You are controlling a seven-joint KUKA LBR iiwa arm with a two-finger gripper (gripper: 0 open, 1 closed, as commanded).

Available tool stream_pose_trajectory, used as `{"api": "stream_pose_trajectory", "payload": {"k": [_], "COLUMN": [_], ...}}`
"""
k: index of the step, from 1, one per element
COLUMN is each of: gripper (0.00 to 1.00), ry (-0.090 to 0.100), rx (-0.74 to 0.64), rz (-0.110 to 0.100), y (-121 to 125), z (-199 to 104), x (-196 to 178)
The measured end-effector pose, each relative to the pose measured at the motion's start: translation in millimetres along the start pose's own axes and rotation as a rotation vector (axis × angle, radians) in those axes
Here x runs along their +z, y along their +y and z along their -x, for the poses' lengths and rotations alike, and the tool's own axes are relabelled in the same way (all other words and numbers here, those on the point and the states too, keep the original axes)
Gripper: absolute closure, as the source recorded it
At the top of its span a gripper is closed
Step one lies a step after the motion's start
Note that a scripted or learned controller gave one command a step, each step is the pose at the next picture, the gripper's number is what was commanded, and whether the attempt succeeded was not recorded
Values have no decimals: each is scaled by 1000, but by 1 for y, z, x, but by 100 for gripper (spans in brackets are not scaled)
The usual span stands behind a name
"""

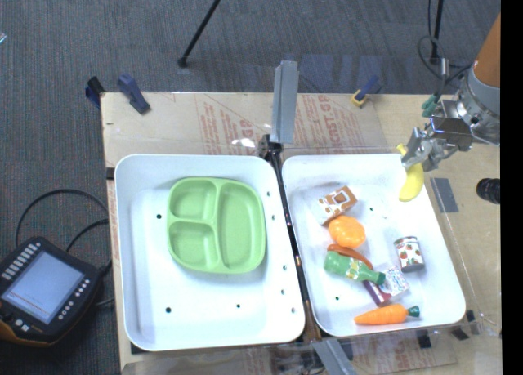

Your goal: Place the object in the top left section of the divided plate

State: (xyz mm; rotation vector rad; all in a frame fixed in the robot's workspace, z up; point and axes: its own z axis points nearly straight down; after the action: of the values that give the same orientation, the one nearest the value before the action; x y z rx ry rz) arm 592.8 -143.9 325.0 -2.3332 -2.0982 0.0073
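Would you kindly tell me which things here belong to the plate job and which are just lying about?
Job: banana held in the pincer; green divided plate.

Lying about: carrot, orange, green bottle, small can, brown carton.

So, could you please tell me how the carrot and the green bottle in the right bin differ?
The carrot is orange with a small green tip; the green bottle is green with a yellow label. The carrot lies nearest the bin's front edge, apart from other items; the bottle lies mid-bin, crowded among others. Both lie flat in the right bin.

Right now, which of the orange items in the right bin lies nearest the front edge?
The carrot with a green tip, below the round orange.
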Motion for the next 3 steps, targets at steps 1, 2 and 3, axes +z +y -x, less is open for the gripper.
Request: {"api": "stream_pose_trajectory", "payload": {"k": [1,2,3], "gripper": [100,100,100], "ry": [1,2,12], "rx": [408,1014,1074], "rz": [0,-5,0], "y": [48,18,50], "z": [56,40,57], "x": [25,148,236]}}
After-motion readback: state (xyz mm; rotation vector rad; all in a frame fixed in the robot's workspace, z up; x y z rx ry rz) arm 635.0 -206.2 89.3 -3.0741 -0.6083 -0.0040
